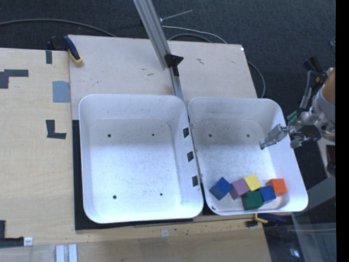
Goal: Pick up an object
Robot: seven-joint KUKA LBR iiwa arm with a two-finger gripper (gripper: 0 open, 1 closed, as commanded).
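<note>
Camera view, near edge: cluster of blocks in right bin (234, 113) near corner, against its front wall.
Blocks: blue cube (220, 188), purple cube (239, 188), yellow cube (252, 182), green cube (252, 200), small blue cube (267, 194), orange cube (278, 186); touching, no long axis.
Open room: bare floor behind blocks; left bin (87, 146) alongside.
Gripper (271, 137): over right rim, nothing held; finger spread: cannot tell.
</note>
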